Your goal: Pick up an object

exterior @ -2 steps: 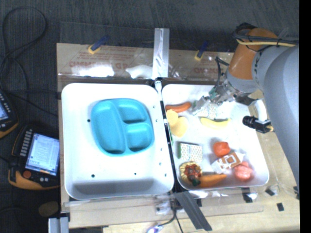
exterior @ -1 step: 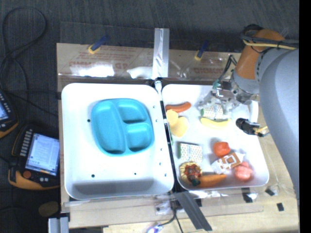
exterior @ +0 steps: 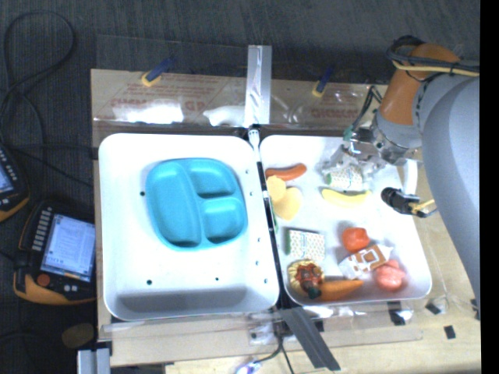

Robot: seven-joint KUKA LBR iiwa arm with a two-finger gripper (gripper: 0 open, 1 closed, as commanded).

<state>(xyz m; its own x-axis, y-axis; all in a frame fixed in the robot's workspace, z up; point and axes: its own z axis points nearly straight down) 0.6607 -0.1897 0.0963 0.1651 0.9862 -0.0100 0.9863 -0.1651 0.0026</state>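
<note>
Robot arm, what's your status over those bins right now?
Gripper low over right bin's far corner. Nothing seen held. Toy food crowds that bin: sausage, banana, carrot. Blue tray in left bin.

You get bright, even overhead light. White bins (exterior: 117, 232) run near overexposed. Glare on the clear plastic sheet (exterior: 195, 100) behind them. Soft shadows; slightly soft focus; dark floor (exterior: 47, 68) underexposed.

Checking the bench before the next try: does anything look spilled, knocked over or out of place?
Nothing stands out. The blue divided tray lies flat in the left bin. The toy foods are scattered loosely in the right bin, all within its walls. The gripper is low over that bin's far corner.
</note>
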